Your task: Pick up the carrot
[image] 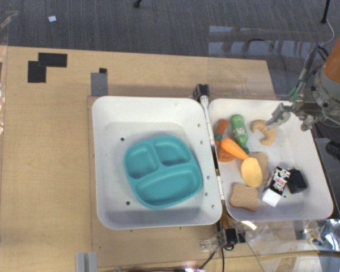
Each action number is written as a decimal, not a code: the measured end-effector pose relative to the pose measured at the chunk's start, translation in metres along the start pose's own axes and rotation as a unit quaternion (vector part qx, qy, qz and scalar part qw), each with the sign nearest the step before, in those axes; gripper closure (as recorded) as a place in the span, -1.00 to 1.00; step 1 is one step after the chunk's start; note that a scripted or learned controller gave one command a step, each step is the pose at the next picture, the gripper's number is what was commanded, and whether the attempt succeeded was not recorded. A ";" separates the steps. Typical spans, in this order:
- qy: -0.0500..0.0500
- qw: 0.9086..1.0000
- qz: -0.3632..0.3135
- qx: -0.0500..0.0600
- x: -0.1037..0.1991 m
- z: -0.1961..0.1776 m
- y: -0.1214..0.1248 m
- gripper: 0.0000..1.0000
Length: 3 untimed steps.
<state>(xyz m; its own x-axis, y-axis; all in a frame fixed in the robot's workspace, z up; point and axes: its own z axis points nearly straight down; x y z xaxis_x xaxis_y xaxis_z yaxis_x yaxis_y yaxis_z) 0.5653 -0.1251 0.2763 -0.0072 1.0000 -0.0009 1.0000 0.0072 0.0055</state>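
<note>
The carrot, orange with a green top, lies at a slant in the left part of the right bin, among other toy foods. My gripper hangs over the bin's upper right area, to the right of and above the carrot and well apart from it. Its two fingers stand spread, one finger reaching toward a pale croissant-like piece. Nothing is between them.
Around the carrot are a green bottle-shaped piece, a reddish piece, a yellow lemon-like piece, a bread slice and a black-and-white box. The left bin holds a teal divided plate.
</note>
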 end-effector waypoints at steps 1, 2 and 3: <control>0.000 0.999 -0.041 -0.002 0.020 0.164 0.005 -1.00; -0.005 0.992 -0.128 -0.012 0.002 0.184 -0.053 -1.00; -0.008 0.967 -0.256 -0.012 0.028 0.184 -0.070 -1.00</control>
<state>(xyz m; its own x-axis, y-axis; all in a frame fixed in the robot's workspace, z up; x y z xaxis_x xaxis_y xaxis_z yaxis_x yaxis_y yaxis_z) 0.4957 -0.0978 0.0923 -0.5003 0.8655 -0.0253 0.8652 0.5008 0.0241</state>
